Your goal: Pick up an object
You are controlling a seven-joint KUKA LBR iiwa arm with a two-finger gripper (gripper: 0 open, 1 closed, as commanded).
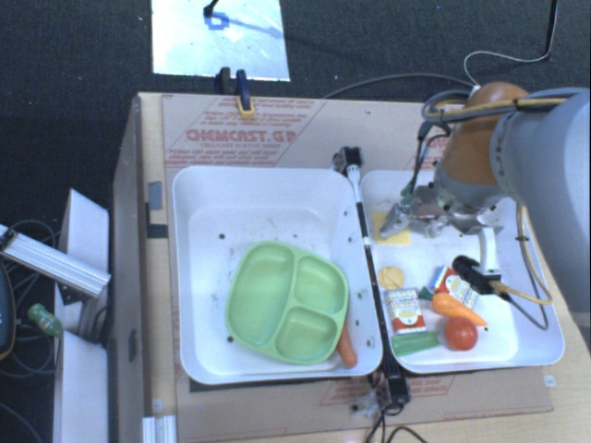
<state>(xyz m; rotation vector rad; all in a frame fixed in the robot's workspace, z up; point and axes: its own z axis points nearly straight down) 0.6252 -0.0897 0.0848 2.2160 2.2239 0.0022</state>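
My gripper (404, 218) hangs low in the upper left part of the right bin (526, 340), right over a flat yellow slice (394, 232) that lies against the bin's left wall. Part of the slice is covered by the gripper. Further toward the front of that bin lie a round tan cracker (391, 277), a small red and white carton (404, 309), a green stick (416, 342), an orange carrot (457, 307), a red tomato (461, 334) and a second small carton (454, 285).
The left bin (203, 247) holds a green divided plate (287, 301) and a small orange sausage (346, 348) at its front right corner. The grey arm (545, 164) reaches in from the right. A yellow cable (526, 293) loops over the right bin's right side.
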